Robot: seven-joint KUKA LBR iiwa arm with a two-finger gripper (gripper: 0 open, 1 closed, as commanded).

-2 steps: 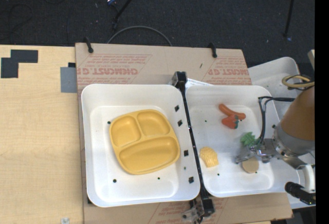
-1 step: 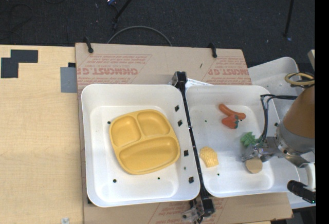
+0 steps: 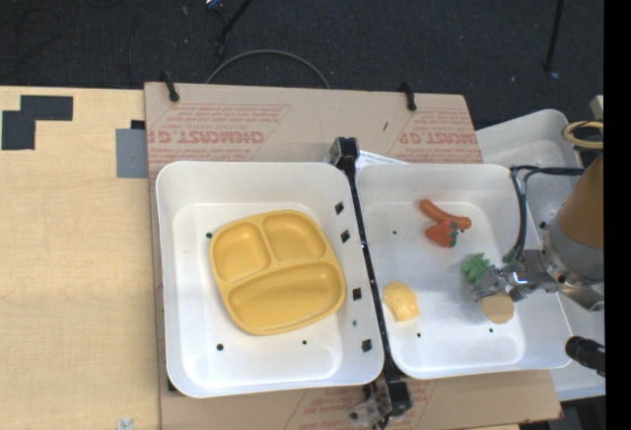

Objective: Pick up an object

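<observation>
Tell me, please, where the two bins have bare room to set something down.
Right bin: bare floor between the yellow piece and red piece. Crowded by the claw, green piece and tan piece. Left bin: narrow margins around the yellow tray.

A small round tan wooden-looking piece lies in the right white bin, just below a green leafy toy.

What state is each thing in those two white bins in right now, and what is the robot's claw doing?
Yellow divided plate: flat in the left bin, nothing in its compartments.
Orange-red piece: lying loose in the right bin.
Yellow lump: loose near the divider.
Green piece: right beside the gripper.
Tan round piece: just under the gripper; held or not, unclear.
</observation>
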